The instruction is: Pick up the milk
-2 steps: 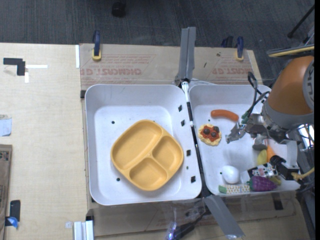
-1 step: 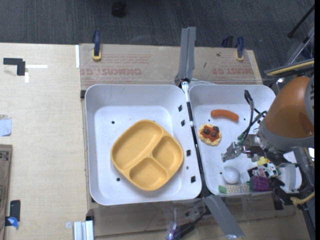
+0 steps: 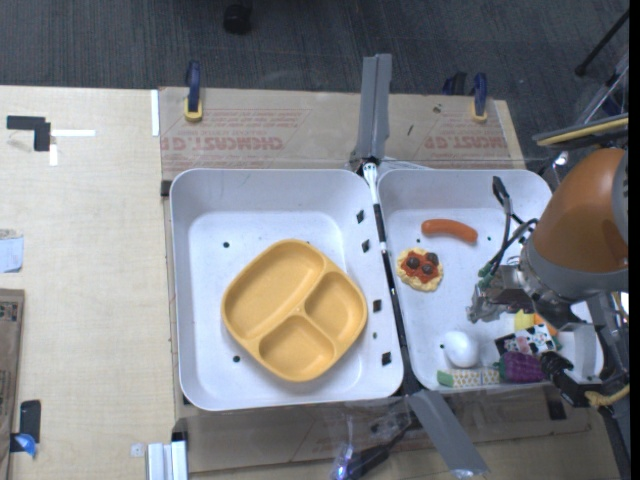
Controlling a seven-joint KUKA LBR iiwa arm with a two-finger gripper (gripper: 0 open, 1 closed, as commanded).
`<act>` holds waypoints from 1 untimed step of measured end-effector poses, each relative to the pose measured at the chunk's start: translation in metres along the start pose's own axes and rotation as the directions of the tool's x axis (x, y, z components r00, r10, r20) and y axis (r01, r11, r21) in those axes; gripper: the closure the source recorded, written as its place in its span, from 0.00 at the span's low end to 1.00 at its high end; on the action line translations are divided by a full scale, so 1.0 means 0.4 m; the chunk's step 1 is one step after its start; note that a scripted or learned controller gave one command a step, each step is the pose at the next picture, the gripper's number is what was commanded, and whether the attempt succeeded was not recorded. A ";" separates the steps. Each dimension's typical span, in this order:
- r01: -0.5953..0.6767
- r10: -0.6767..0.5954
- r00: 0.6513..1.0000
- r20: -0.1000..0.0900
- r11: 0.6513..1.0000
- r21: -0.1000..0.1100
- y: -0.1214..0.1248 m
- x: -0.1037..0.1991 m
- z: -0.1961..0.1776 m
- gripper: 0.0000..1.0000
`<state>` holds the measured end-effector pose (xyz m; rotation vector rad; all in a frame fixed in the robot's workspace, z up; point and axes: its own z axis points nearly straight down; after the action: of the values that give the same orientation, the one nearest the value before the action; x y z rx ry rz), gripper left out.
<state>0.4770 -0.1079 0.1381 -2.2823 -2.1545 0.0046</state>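
In the right bin (image 3: 400,298), a small carton with a colourful print, likely the milk (image 3: 530,342), lies near the front right corner. The arm's wrist partly covers it from above. My gripper (image 3: 489,303) hangs low over the bin floor, just left of and slightly behind the carton. It sits between the carton and a small toy pizza (image 3: 420,269). Nothing is visibly held in it. The grey arm with its orange band (image 3: 590,218) hides the bin's right side.
The right bin also holds an orange sausage (image 3: 449,230), a white egg (image 3: 460,348), a pale strip (image 3: 468,378) along the front wall and a purple item (image 3: 520,368) beside the carton. The left bin (image 3: 190,298) holds a yellow divided plate (image 3: 293,310).
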 end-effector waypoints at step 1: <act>0.084 -0.084 0.996 0.003 0.996 -0.003 0.173 0.040 -0.435 1.00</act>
<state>0.5478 -0.0959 0.3118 -2.1920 -2.2517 0.0041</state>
